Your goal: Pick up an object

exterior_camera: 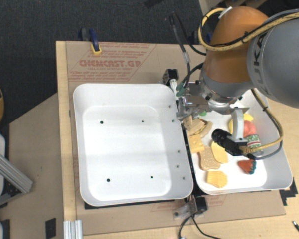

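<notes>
Now we see the metal gripper (189,114) low in a corner of the smooth white right bin (271,173), over flat tan and yellow toy food pieces (208,158). Whether it is open or closed, we cannot tell.

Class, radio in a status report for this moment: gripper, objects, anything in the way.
Gripper over right bin, by its left wall. Toy food pieces clustered beneath, tan piece nearest. Neighbours crowd it.

Brown board bench (65,193): left white bin (124,153), right white bin (273,176), side by side.
</notes>
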Motion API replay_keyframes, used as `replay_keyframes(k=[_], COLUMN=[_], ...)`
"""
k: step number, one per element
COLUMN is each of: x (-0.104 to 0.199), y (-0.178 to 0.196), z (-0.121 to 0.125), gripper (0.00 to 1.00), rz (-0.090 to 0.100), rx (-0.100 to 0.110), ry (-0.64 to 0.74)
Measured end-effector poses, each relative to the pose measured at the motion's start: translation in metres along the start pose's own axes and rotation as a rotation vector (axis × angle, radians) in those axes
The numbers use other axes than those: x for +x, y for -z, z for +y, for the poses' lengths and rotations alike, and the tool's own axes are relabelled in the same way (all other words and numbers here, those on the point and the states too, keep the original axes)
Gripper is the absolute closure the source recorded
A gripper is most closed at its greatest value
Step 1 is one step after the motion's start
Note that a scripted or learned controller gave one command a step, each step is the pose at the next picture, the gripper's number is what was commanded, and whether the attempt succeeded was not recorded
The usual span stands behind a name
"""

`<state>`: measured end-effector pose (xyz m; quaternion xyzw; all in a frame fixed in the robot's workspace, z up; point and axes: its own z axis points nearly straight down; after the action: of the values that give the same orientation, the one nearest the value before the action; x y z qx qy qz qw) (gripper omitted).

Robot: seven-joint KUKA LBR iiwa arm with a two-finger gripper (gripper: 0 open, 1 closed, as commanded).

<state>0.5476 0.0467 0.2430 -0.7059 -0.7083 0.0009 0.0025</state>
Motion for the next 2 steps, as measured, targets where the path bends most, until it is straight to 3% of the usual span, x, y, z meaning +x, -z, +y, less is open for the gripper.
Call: replay_keyframes(k=[1,2], x=[0.040,0.069], y=[0.014,0.031], z=[0.000,-0.059], gripper=[1.00,1.00], rz=[-0.001,0.000], rx=[-0.007,0.001], ry=[0.000,0.001])
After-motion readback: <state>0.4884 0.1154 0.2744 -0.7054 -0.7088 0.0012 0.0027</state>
